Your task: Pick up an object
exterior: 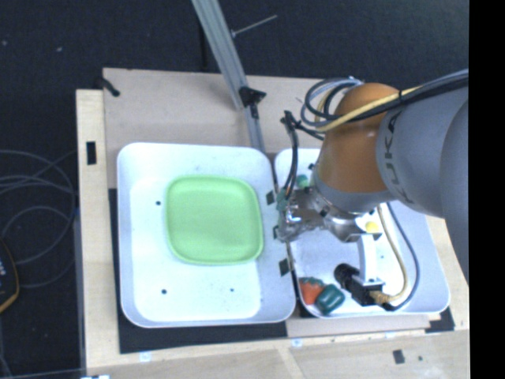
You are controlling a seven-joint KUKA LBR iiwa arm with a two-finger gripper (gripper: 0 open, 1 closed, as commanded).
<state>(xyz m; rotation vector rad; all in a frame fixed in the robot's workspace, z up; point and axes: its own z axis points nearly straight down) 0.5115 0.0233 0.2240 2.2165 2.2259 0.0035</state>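
A pale green square plate with rounded corners lies flat in the left bin; the fingers hang at the wall between the bins, open or closed I cannot tell; an orange piece touches a teal piece at the right bin's near edge; the grey arm bends down from the right, its orange band over that bin.

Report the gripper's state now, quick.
Gripper: cannot be told, open or closed. It sits over the left edge of the right bin, with no object visibly held.
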